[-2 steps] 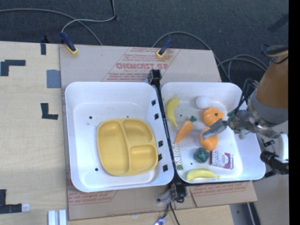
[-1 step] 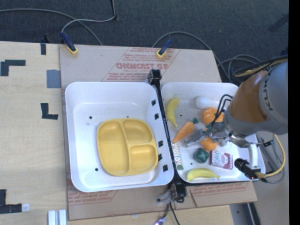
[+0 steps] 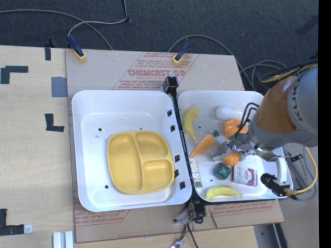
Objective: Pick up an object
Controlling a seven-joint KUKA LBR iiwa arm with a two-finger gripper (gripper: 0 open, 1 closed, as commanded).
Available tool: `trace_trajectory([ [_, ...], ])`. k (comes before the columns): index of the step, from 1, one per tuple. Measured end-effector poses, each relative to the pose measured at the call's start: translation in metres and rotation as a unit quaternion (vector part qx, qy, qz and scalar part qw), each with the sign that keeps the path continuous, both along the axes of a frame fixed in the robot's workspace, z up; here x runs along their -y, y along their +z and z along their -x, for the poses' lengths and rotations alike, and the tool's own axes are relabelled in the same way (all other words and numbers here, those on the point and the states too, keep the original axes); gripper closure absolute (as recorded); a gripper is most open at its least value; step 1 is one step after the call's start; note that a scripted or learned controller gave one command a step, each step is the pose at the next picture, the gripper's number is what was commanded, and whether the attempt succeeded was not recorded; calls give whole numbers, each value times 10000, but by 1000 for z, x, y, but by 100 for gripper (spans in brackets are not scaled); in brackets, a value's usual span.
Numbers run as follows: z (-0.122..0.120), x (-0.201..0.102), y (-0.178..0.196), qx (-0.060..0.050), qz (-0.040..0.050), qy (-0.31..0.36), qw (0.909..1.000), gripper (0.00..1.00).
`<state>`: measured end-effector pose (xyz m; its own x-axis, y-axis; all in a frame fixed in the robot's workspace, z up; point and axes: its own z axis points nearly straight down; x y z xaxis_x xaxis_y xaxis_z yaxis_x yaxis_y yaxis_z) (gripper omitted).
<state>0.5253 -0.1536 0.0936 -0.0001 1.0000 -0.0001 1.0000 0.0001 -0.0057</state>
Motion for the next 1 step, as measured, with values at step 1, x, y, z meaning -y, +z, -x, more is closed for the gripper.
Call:
trace_trajectory([
  [1, -14, -76, 88, 5, -3, 12, 10000, 100],
])
